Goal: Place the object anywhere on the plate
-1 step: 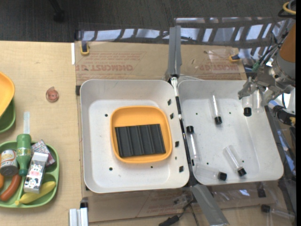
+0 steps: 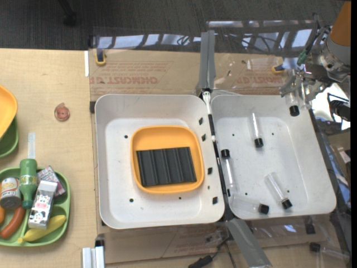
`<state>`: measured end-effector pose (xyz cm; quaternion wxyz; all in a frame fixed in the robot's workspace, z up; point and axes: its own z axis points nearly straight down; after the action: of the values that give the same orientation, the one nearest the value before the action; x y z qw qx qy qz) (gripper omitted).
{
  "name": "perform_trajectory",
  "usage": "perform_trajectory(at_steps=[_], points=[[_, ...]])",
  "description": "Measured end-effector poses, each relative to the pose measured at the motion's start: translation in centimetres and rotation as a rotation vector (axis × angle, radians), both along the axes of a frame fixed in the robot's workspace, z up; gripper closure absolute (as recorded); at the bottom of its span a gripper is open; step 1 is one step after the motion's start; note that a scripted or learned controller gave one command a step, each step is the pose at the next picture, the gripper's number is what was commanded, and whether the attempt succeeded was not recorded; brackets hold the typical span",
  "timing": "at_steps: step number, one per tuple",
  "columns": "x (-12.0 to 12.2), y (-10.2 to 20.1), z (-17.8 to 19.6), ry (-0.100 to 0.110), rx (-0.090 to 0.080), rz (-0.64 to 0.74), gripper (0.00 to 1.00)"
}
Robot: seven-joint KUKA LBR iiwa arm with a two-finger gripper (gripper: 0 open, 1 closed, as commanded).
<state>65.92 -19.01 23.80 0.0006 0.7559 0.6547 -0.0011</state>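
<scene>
Bench: left bin (image 2: 111, 205) holds orange plate (image 2: 167, 159); right bin (image 2: 312, 200), maybe vials (image 2: 256, 129).

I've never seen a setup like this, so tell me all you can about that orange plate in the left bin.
The orange plate is a squarish dish with rounded corners and a raised rim, plastic by its look. A dark grey ribbed rectangular insert covers its middle. It lies flat on the floor of the left white bin, roughly centred, away from the walls.

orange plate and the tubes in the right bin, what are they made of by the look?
Orange plate: likely moulded plastic, matte, with soft rounded edges; its dark ribbed insert looks like rubber or plastic. Tubes: clear plastic or glass, hard to tell which; the white bin shows through them, and their caps are black.
</scene>
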Motion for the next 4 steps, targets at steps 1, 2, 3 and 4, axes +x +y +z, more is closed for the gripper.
perform_trajectory(at_steps=[1,2,3,4], points=[[0.0,0.1,1.5,-0.001,0.000,0.195,1.00],[0.0,-1.1,4.4,-0.001,0.000,0.406,1.00],[0.0,-3.3,16.1,0.000,0.000,0.531,1.00],[0.1,-3.2,20.3,-0.001,-0.001,0.769,1.00]])
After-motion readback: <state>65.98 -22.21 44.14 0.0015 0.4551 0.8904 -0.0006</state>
